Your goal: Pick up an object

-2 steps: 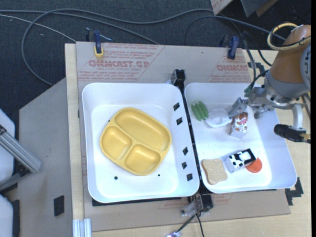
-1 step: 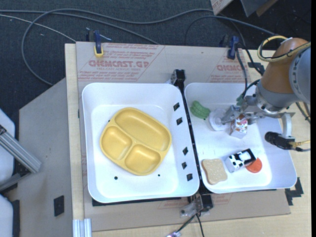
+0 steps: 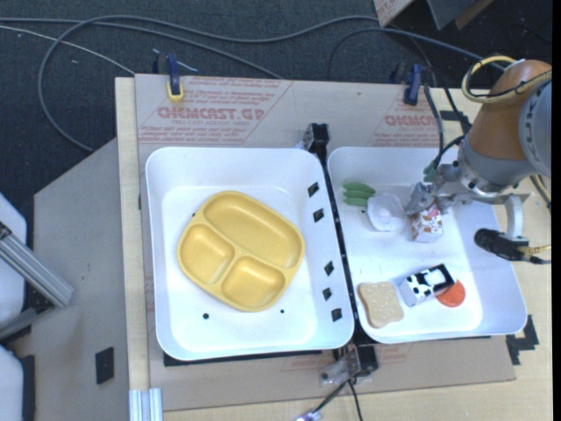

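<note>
1. Reaching in from the right, the gripper (image 3: 427, 210) sits low in the right bin (image 3: 504, 310), its fingers closed around a small red-and-white carton (image 3: 429, 224), which shows between them near the bin's middle.
2. Slipping looks like the main risk: the hold seems to be on the carton's upper part, so a quick lift could let it drop.
3. A white cup (image 3: 383, 212) lies just beside the carton on its left, with a green piece (image 3: 358, 191) beyond; a sideways swing might knock them.
4. Nearer the front edge lie a black-and-white toy (image 3: 427, 284), an orange disc (image 3: 452, 296) and a slice of toast (image 3: 380, 303), well clear.
5. The yellow divided plate (image 3: 240, 250) rests in the left bin (image 3: 166, 235).
</note>
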Available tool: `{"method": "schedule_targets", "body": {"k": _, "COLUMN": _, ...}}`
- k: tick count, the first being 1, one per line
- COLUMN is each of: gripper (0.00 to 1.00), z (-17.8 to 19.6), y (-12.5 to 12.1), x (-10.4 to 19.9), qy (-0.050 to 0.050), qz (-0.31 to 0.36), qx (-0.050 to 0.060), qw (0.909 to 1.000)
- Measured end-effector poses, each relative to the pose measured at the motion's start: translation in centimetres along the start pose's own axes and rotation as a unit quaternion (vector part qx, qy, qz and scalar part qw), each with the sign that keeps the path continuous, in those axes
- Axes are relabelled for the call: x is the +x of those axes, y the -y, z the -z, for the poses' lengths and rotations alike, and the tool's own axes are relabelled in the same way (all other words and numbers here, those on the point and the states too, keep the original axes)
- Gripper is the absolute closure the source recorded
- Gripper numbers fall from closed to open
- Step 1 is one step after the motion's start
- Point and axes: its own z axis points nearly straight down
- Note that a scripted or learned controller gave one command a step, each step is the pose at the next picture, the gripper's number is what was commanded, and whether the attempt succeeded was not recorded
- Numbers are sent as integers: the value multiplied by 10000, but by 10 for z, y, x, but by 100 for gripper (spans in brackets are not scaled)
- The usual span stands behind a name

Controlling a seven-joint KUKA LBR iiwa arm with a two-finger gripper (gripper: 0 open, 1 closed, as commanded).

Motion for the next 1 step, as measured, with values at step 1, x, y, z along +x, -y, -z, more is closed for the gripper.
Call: {"method": "schedule_targets", "body": {"k": 1, "gripper": 100, "z": 48, "y": 6, "x": -5, "qy": 5, "qz": -7, "qx": 0, "qw": 10000}}
